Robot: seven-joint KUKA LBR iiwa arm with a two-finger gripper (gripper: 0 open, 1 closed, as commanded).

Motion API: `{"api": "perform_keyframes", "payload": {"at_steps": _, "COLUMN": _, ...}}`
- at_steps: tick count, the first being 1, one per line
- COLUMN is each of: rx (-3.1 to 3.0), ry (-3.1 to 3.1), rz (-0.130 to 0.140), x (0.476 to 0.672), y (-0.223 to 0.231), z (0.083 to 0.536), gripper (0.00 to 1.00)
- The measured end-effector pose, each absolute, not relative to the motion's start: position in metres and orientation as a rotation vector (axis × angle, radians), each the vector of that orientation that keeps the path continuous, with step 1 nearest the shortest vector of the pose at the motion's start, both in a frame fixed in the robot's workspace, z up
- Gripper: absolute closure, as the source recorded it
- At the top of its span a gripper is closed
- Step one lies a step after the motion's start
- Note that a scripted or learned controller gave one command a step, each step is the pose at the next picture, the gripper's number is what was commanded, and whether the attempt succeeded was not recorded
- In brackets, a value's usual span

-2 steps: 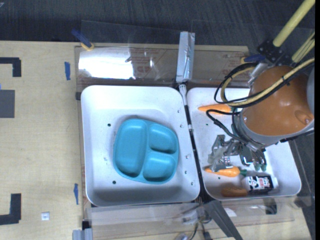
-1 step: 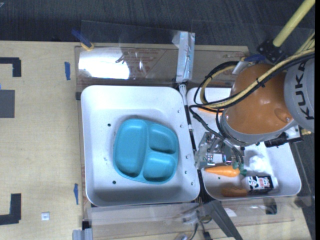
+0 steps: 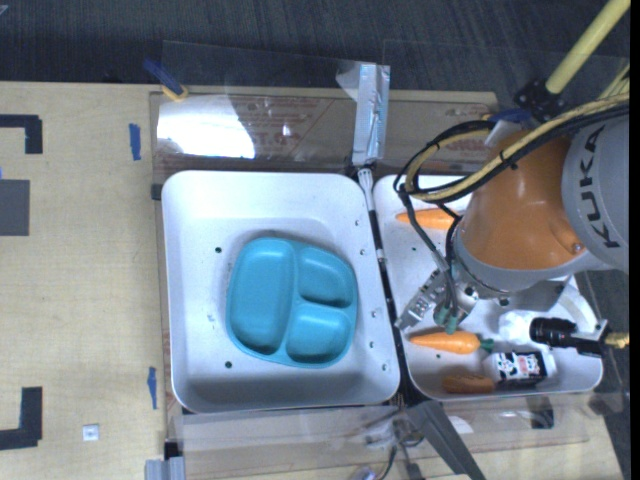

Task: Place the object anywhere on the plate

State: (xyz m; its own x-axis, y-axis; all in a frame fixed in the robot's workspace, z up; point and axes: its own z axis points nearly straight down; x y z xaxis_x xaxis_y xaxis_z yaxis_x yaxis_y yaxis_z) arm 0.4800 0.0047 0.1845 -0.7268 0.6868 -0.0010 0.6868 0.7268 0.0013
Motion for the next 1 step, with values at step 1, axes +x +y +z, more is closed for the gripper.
{"api": "perform_keyframes", "payload": {"at_steps": 1, "rx": 1.202, "ry": 2.901, "rz": 0.002, "x": 0.4795, "y": 0.0374, "z": 0.1843, "gripper": 1.0}}
